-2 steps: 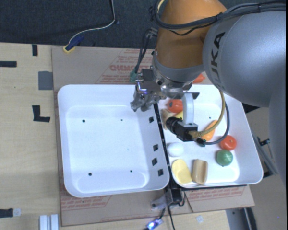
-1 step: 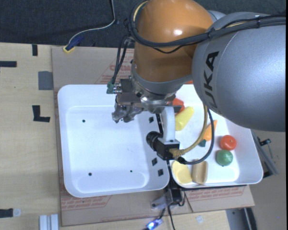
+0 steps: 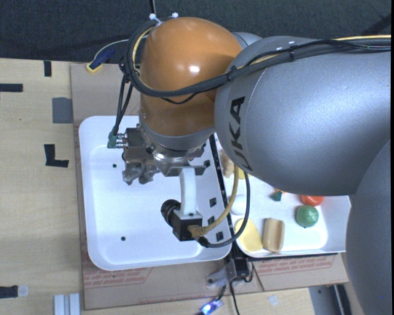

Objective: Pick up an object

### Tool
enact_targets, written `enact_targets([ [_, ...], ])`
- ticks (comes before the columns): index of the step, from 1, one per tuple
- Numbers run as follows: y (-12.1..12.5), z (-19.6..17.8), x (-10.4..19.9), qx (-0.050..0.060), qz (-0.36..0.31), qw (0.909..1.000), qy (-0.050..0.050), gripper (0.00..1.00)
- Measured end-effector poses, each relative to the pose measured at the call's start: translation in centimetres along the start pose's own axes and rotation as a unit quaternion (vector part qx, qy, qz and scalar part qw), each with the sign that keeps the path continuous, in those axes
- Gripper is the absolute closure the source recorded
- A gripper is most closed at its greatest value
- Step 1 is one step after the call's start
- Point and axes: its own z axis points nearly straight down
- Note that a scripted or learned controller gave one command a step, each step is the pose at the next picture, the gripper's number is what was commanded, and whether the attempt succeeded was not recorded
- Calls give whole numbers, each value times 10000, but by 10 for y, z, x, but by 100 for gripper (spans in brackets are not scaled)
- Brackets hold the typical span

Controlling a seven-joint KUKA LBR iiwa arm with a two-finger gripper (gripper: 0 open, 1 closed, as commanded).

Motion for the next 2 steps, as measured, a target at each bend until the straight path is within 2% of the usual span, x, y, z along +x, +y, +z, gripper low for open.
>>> enact_targets([
  [1, 2, -72, -3, -53, 18, 10000, 20, 100],
  [2, 1, -210, -3, -99, 14, 9999, 42, 100],
])
